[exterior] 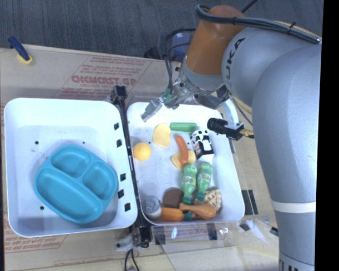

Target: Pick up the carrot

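The carrot (182,150), a short orange-red piece, lies in the middle of the right bin (233,179), between a yellow wedge and a black-and-white toy. My gripper (161,104) hangs over the bin's far left corner, up and to the left of the carrot and apart from it. It stands open with nothing between its fingers.
The right bin also holds a green pod (182,127), a yellow ball (141,152), two green bottles (196,179), a brown ball (172,197) and an orange piece (172,214) at the front. A blue divided plate (75,182) sits in the left bin (13,154).
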Motion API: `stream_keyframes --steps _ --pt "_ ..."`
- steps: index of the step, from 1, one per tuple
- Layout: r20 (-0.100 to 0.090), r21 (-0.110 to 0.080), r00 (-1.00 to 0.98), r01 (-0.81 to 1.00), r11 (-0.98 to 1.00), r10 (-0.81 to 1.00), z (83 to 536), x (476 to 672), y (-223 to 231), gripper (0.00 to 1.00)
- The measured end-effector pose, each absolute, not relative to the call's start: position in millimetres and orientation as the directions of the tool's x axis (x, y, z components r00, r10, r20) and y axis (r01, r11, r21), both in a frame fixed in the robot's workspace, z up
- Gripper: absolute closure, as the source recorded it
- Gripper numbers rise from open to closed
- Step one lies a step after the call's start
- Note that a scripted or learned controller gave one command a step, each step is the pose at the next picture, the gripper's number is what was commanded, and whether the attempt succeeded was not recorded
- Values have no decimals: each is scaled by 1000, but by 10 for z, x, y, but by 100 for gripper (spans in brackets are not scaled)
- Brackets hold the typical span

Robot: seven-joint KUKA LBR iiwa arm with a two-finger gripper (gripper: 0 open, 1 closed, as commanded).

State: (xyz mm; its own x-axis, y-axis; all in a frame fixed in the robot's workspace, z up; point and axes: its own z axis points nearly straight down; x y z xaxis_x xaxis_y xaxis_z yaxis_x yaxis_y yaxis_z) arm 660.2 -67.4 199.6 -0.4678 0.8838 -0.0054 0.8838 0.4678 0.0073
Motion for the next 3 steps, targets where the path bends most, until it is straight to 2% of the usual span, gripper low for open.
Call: stream_keyframes --steps 1,2,3 --pt "-23 11 -745 667 745 667 1231 6183 -1038 0" --pt "-28 23 -624 781 624 781 1170 6220 -984 0" --pt "-8 5 -685 729 685 729 1989 6059 -595 0"
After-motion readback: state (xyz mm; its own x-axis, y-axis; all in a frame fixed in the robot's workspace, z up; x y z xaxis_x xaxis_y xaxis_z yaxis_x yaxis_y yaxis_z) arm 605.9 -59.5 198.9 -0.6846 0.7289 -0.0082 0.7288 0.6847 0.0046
